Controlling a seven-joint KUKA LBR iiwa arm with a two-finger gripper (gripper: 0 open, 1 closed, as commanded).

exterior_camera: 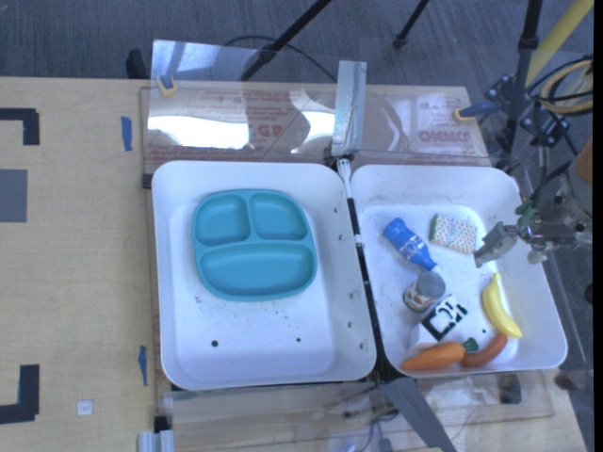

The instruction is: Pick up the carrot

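From where I stand the carrot (435, 356) lies along the near wall of the right bin (540, 281), orange body pointing left and its green stub at the right end, touching or nearly touching a reddish-brown sausage-shaped toy (488, 349) that curls up beside it. That spot makes it awkward: the bin wall rises just behind it, and a black-and-white tagged block (445, 319) sits just above it, so I judge a descent would have little room on either long side.

The gripper (497, 243) hangs at the right edge of that same bin, above the banana (499, 307) and to the right of the speckled sponge (455, 234). It carries nothing. How far apart its jaws stand I cannot tell from this slant; the metal reads as 1 grey mass. It is well apart from the carrot, so the pick looks not yet begun, and my guess is it needs to travel toward the near-left of the bin and turn to cross the carrot's narrow width.

A blue bottle (408, 240) and a small grey-lidded jar (424, 290) lie mid-bin, clear of that path. The left bin (179, 347) holds just 1 teal divided plate (253, 244), set square in its middle, perhaps as a drop-off.
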